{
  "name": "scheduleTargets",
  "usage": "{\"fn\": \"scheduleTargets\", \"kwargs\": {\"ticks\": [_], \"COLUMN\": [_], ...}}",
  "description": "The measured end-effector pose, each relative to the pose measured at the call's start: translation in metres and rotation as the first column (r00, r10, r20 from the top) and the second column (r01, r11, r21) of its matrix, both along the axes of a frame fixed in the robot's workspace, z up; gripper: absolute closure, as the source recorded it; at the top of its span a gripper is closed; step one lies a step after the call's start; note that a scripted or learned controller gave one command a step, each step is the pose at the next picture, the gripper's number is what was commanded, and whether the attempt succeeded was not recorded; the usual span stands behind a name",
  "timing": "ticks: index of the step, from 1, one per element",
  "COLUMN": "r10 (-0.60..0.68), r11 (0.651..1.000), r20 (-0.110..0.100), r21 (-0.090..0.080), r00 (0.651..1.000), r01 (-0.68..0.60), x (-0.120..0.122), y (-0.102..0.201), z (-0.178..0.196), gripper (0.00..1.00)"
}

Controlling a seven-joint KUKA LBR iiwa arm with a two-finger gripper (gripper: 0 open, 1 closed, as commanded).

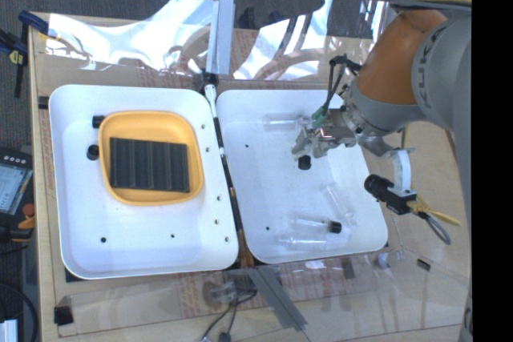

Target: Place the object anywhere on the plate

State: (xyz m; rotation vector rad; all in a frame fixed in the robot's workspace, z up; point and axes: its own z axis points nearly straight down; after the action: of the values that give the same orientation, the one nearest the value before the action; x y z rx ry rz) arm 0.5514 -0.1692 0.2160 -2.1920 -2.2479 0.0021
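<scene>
Sitting in left bin (72, 244): yellow plate (150, 157) with dark ribbed insert, 2 small black bits just beside its left edge. Right bin (264, 236): clear tube with black cap (314, 226) near front edge, well apart from plate. Gripper (304, 148) low over right bin, jaw state unclear; small black thing right at tip, grasp not confirmed.
</scene>
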Motion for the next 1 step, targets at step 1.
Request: {"fn": "scheduleTargets", "kwargs": {"ticks": [1], "r10": [0.184], "r11": [0.983], "r20": [0.001], "r21": [0.000], "r00": [0.983], "r01": [-0.184], "x": [0.0460], "y": [0.0237], "z": [0.0017], "gripper": [1.00]}}
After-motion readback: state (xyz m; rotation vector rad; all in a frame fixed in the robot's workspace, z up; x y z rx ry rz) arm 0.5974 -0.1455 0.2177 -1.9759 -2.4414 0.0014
